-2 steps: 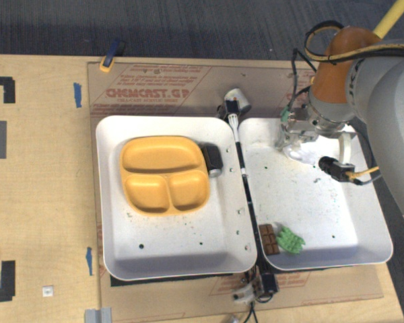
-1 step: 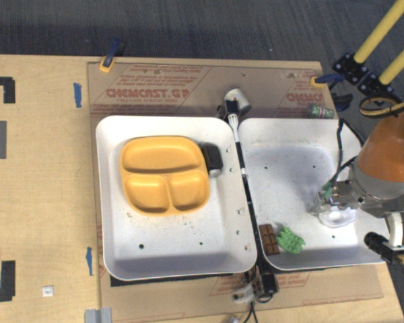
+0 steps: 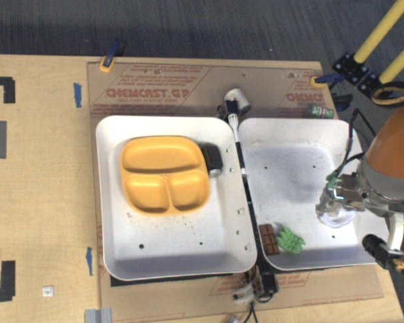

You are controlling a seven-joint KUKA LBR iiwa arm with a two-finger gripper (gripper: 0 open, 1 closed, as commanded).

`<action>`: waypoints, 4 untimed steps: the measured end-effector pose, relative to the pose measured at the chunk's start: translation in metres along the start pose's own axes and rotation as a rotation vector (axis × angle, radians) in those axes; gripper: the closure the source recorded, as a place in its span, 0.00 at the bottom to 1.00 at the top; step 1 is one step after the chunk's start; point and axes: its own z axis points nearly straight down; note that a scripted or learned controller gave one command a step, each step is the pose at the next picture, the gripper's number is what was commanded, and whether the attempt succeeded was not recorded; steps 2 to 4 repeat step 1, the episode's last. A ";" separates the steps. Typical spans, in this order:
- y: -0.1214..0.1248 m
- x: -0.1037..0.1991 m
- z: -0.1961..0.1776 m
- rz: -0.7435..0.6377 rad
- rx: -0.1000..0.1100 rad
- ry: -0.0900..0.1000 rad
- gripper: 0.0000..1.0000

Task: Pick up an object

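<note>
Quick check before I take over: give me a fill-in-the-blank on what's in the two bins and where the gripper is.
The yellow divided tray lies in the ____ bin.
The green toy lies beside a ____ block.
The gripper is over the ____ bin.
A small ____ object touches the tray's right edge.

Missing words: left; brown; right; black

Two white bins (image 3: 114,200) on brown sheet (image 3: 155,89); clamps (image 3: 112,54) at corners.

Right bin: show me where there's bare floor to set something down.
Right bin: open floor from the far wall down the middle. Crowded at the near-left corner, with the brown block and green toy, and at the right wall, where the tool is.
</note>
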 end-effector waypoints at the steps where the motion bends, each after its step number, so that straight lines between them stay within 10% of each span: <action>1: -0.006 0.033 -0.032 0.237 0.000 0.000 1.00; 4: -0.006 0.033 -0.032 0.237 0.000 0.000 1.00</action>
